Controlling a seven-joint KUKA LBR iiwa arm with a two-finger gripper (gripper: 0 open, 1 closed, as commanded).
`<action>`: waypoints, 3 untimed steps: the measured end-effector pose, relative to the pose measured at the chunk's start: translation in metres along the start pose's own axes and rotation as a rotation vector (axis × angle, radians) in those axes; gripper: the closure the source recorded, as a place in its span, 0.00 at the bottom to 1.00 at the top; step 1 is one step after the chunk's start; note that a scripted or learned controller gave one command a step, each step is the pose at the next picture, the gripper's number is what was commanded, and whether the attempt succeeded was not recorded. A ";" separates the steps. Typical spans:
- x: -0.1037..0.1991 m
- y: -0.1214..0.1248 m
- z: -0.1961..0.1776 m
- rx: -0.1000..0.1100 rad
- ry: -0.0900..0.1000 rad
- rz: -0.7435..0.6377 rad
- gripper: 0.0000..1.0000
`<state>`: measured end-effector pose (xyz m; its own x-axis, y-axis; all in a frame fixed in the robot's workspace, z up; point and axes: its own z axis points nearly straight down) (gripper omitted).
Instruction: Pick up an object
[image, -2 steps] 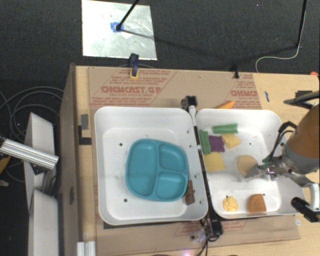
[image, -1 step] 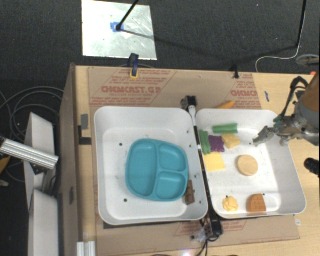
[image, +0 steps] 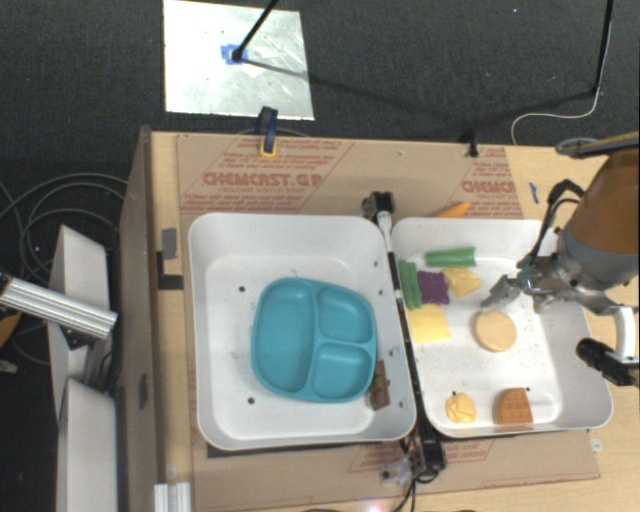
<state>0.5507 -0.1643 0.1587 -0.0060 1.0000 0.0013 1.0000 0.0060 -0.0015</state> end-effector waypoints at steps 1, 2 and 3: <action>0.012 0.003 0.077 0.002 0.000 0.001 0.00; 0.037 -0.057 0.075 0.003 0.001 0.006 0.00; 0.036 -0.053 0.064 -0.005 -0.001 0.005 1.00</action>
<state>0.4976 -0.1284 0.0948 -0.0015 1.0000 0.0003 1.0000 0.0015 0.0033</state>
